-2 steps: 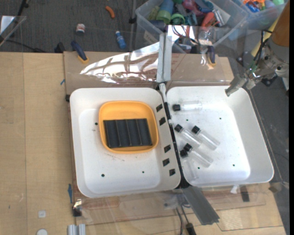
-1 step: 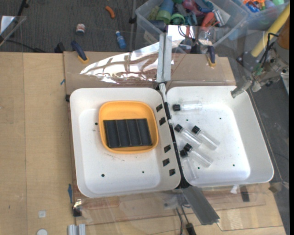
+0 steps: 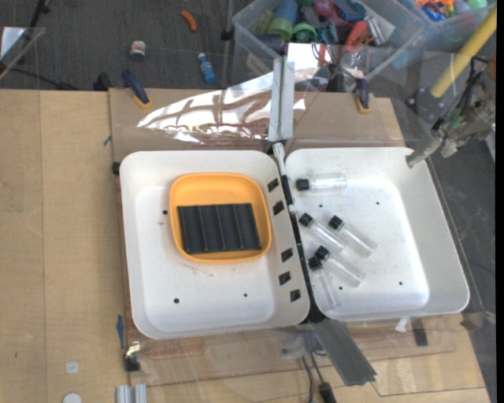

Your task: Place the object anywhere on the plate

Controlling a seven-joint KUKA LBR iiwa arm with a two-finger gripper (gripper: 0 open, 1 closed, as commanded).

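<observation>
Several clear vials with black caps lie in the right bin (image 3: 409, 236). One vial (image 3: 323, 183) lies alone near the bin's back left corner. The others lie in a loose cluster (image 3: 335, 248) along the left side. An orange plate (image 3: 220, 187) with a black ridged insert (image 3: 219, 228) sits in the left bin (image 3: 150, 275). My gripper (image 3: 429, 149) hangs over the back right corner of the right bin, well away from the vials, and nothing shows in it.
A row of black clips (image 3: 285, 236) runs along the divider between the bins. A clear tub of colourful objects (image 3: 331, 24) stands behind the bins. Crumpled foil (image 3: 213, 114) and a metal post (image 3: 282, 94) stand at the back.
</observation>
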